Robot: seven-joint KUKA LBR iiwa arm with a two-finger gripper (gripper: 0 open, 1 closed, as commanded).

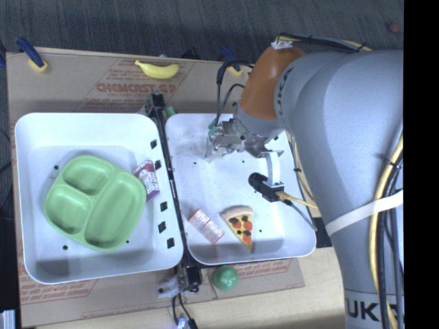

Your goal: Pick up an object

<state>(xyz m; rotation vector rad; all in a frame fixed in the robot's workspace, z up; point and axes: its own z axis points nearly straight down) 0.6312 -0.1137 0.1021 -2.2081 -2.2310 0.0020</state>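
Arm (pixel 343 156): grey KUKA iiwa with an orange band (pixel 264 88) above the wrist, reaching in from the right and leaning over the upper part of the right bin.

Tabletop (pixel 103 88): covered by a printed cardboard sheet, carrying both bins side by side.

Left bin (pixel 27 204): shallow, white, holding two items. A green three-compartment plate (pixel 95 201) is lying flat left of centre. A small dark red and white packet (pixel 147 178) is sitting just beside the plate's upper right edge, its long axis running roughly top to bottom of the view.

Right bin (pixel 206 252): shallow, white. Two loose items are lying near its lower edge, side by side and slightly apart.

Toy pizza slice (pixel 240 226): a wedge with yellow topping and red dots, its long axis running up-down in the view with a slight tilt; the crust end is facing the upper left and the tip is pointing toward the bin's lower edge.

Small red and white box (pixel 206 225): lying just left of the pizza slice, its long axis running diagonally from upper left to lower right.

End effector (pixel 221 142): hanging over the upper left area of the right bin, well apart from the pizza slice and the box. Whether it is spread or closed is not discernible, and nothing is visibly gripped.

Toy banana (pixel 157 68): yellow, lying on the cardboard above the bins, long axis horizontal.

Green ball (pixel 224 277): resting on the cardboard just below the right bin.

Blue clamps (pixel 31 53): gripping the cardboard's upper edge.
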